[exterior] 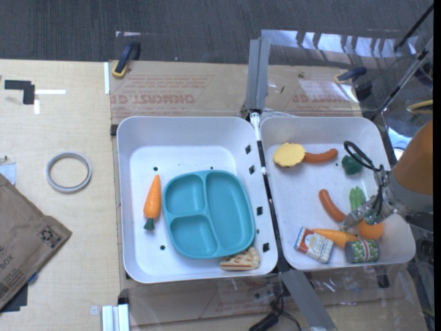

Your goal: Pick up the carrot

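Carrot (152, 200) lies in left bin (131, 150), beside teal tray (207, 212). Claw (365, 216) is over right bin (375, 133), well apart. Claw state: cannot tell.

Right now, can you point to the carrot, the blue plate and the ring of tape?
carrot (152, 196): camera view, middle of its orange body, left bin.
blue plate (208, 213): camera view, the ridge where its three compartments meet.
ring of tape (69, 172): camera view, its band, on the bench.
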You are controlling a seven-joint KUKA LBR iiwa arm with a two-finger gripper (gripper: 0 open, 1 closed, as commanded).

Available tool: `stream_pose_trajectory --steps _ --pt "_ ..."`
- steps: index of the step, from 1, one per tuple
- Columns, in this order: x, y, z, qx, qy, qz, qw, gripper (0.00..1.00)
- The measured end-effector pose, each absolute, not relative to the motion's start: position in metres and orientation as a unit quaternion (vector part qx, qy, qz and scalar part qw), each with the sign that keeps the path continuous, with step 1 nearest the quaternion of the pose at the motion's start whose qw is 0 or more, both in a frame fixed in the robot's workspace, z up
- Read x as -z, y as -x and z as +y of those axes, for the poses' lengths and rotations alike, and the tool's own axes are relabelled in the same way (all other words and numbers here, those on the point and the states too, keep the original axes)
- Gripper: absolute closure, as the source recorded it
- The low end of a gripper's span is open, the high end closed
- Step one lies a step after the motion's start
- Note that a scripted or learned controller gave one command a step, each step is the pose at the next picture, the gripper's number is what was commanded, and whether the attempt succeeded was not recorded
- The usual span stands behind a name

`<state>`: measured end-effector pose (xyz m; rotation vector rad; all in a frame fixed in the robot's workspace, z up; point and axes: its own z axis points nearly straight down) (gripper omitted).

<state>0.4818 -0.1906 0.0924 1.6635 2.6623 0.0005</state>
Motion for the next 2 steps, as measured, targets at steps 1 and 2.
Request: stream_pose_trajectory --steps 1,2 --pt "-0.0925 -0.4980 -0.1918 -0.0004 -0.129 0.992 0.002 1.00" --pt "-0.0923 -0.4979 -0.1918 -0.0005 -0.129 0.992 0.002 0.00"
